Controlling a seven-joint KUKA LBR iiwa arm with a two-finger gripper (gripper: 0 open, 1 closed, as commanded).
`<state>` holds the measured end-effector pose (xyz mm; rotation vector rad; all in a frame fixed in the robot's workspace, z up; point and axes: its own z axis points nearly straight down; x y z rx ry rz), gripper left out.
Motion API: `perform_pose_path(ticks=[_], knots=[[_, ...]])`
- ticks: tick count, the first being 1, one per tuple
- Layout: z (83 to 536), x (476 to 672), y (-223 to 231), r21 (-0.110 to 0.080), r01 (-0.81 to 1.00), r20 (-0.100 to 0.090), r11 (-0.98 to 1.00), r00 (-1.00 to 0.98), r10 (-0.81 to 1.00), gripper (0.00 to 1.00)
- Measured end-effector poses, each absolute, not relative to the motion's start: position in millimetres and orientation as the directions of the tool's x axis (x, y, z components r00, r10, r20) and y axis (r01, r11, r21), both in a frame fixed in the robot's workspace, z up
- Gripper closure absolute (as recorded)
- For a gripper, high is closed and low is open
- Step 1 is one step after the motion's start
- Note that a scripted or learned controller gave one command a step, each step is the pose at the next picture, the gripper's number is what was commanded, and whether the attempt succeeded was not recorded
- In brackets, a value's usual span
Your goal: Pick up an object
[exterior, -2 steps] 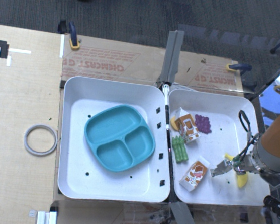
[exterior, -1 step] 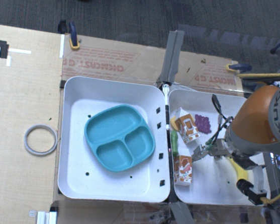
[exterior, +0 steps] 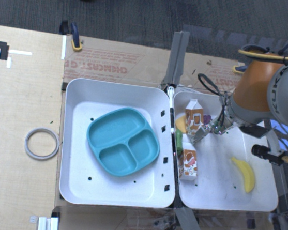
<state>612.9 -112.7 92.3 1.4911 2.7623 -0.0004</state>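
- Grey and orange, the arm (exterior: 272,91) came in from the right of the camera view, its upper part cut off by the frame edge.
- The gripper (exterior: 200,134) sat low over the right bin (exterior: 217,194), near that bin's left wall; its tips were small, dark and blurred against the clutter, so how far apart they stood could not be told, nor whether anything was between them.
- Just beside the gripper stood an upright carton (exterior: 193,115), with a yellow round object (exterior: 181,124) half hidden behind it.
- A second carton (exterior: 189,164) lay nearer the camera, against the left wall; a green item (exterior: 178,142) was wedged along that wall, mostly hidden.
- A banana (exterior: 245,174) lay well apart on the bin floor, to the right.
- The left bin (exterior: 69,170) held a teal divided plate (exterior: 123,141).
- A ring of tape (exterior: 42,143) rested on the bench.
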Motion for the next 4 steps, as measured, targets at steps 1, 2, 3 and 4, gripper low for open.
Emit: perform_pose_path(ticks=[1, 2, 3, 4], knots=[[92.6, 659.4, -100.3, 0.001, 0.904, -0.003, 0.428, -0.428, 0.904, 0.0], [100.7, 656.1, -100.1, -0.015, 0.902, 0.007, 0.431, -0.431, 0.902, 1.0], [100.6, 656.1, -100.1, -0.015, 0.902, 0.007, 0.431, -0.431, 0.902, 0.0], [93.4, 641.2, -151.1, 0.001, 0.55, -0.004, 0.835, -0.835, 0.55, 0.0]])
